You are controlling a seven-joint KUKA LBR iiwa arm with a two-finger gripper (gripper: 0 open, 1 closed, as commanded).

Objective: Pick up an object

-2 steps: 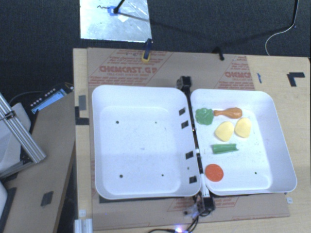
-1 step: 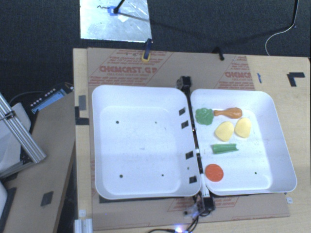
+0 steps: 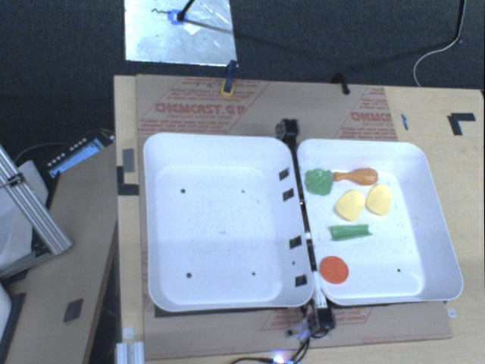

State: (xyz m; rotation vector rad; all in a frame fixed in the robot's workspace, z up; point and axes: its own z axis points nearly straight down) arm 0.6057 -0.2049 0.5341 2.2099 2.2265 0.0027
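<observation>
The right white bin (image 3: pixel 436 226) holds several toy food pieces. A green leafy piece (image 3: pixel 319 181) lies at its upper left, with an orange drumstick-shaped piece (image 3: pixel 355 176) just right of it. Two yellow rounded pieces (image 3: pixel 349 204) (image 3: pixel 379 199) lie side by side in the middle. Below them is a flat green strip (image 3: pixel 349 232), and a red-orange disc (image 3: pixel 333 270) sits near the bin's lower left corner.
The left white bin (image 3: pixel 159 226) stands beside the right one, joined along a black clipped seam (image 3: pixel 303 226). Both rest on a cardboard sheet (image 3: pixel 197 105) on the bench. A silver plate (image 3: pixel 179 21) lies beyond, and a metal frame (image 3: pixel 30 211) stands at far left.
</observation>
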